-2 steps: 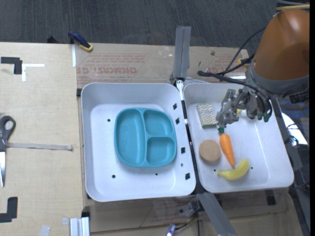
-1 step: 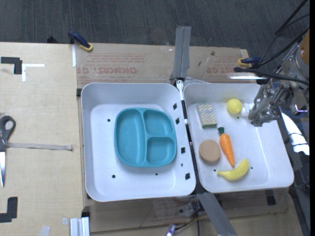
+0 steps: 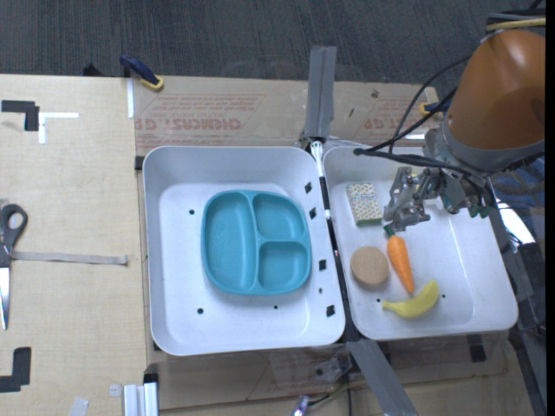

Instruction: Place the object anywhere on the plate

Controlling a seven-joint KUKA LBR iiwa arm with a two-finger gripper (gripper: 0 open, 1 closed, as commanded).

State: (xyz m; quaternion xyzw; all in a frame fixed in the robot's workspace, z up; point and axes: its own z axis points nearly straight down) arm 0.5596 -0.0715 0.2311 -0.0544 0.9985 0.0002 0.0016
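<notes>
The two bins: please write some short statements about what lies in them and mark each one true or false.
1. The blue plate lies in the left bin. True.
2. The carrot lies on the plate. False: it lies in the right bin, just below the gripper.
3. The banana lies near the front of the right bin. True.
4. The round cookie lies to the right of the carrot. False: it lies to its left.
5. The plate has three compartments with no food in them. True.
6. The sponge lies beside the banana. False: it lies at the back of the right bin, beyond the cookie.
</notes>
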